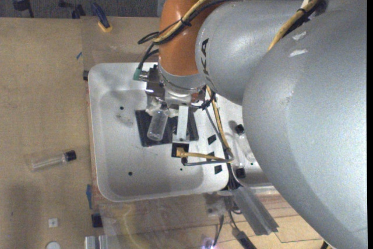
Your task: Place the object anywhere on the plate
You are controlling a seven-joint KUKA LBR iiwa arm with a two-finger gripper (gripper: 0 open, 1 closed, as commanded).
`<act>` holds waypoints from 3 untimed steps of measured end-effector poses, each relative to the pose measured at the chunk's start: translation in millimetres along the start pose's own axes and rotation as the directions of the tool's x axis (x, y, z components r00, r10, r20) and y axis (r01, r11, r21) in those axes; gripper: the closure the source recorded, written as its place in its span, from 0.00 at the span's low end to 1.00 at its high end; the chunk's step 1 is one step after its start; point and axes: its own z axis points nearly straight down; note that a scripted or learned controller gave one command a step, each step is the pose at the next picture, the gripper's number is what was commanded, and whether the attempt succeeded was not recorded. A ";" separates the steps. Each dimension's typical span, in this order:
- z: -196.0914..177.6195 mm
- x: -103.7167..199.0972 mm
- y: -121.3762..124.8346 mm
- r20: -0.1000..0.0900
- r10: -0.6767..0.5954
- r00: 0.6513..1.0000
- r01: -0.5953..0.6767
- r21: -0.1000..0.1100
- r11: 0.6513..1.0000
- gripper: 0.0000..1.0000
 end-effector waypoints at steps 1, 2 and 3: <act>18.4 33.4 45.3 0.000 0.034 0.999 -0.034 0.000 0.999 1.00; 0.3 39.0 78.2 0.000 -0.183 0.983 0.183 -0.004 0.983 1.00; 0.5 16.3 -31.2 0.000 -0.323 0.946 0.323 0.002 0.946 1.00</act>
